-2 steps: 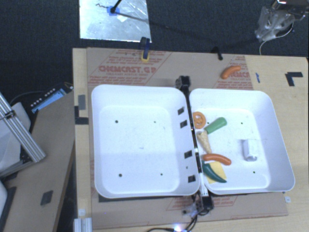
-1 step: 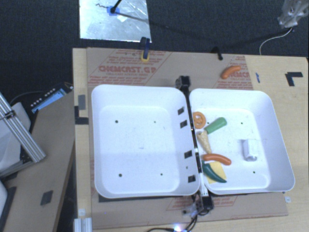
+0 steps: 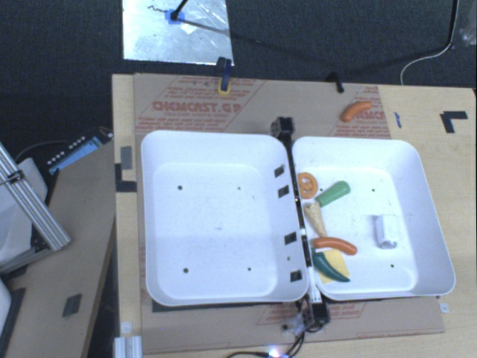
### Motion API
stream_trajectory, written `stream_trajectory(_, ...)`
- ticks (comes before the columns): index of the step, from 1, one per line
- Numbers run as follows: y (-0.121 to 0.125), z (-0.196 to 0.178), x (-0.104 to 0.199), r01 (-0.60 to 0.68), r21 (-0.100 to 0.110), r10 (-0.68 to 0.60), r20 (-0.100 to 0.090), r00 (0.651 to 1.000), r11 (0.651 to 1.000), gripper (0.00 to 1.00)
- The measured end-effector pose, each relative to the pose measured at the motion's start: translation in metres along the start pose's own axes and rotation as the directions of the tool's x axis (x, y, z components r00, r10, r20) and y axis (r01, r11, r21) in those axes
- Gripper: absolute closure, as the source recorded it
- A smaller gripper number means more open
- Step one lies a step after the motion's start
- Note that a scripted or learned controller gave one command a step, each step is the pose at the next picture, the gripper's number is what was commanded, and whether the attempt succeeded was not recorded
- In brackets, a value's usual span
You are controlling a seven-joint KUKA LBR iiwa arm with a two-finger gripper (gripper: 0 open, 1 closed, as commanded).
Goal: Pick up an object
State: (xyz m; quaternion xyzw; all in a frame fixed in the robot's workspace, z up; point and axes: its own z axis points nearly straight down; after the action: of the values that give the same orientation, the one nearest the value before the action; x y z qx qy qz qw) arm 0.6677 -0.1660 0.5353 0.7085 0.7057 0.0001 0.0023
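Worktop (image 3: 223, 99): cardboard sheet, red print, roughly "CHEMCAST GP".
Bins: two, left bin (image 3: 216, 215), right bin (image 3: 417, 200).
Sausages: two, one in right bin (image 3: 334, 245), one on cardboard (image 3: 356, 110).
End effector: state cannot be told.

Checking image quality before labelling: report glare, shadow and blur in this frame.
Camera view: the foil sheet behind the bench throws patchy glare; the two white bins are evenly lit with only soft shadow under their rims; small items such as the white cylinder look slightly soft, edges blurred; the dark floor shows little detail.
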Motion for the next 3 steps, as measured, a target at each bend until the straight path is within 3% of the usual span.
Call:
stream_trajectory(1, -0.084, 0.007, -0.045, -0.002, 0.002, 0.002, -0.001, 1.0, 1.0, 1.0)
stream_trajectory(2, -0.121, 0.203, -0.002, 0.006, 0.018, -0.005, -0.008, 1.0, 1.0, 1.0)
stream_trajectory(3, -0.134, 0.016, 0.017, 0.011, -0.018, -0.011, 0.002, 1.0, 1.0, 1.0)
